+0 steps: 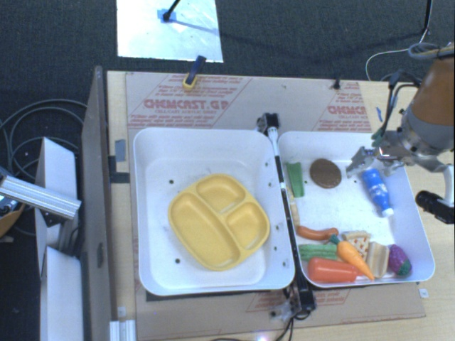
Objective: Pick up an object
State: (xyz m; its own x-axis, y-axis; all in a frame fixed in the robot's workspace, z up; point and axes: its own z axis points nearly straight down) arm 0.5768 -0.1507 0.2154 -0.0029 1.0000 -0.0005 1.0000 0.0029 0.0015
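Blue bottle [375, 191], right bin [419, 240], upper right: light, stiff, likely slick; grasp mid-body; gripper [377, 156] above, state unclear

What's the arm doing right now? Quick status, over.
Gripper over right bin's far edge, nothing seen held. Blue bottle lying just below it. Brown disc to its left, apart.

Open white floor in the middle of the right-hand shallow white bin [426, 251], between the round brown disc [325, 173] and blue bottle [376, 191] on the far side and the toy vegetables crowding its near edge [348, 256].
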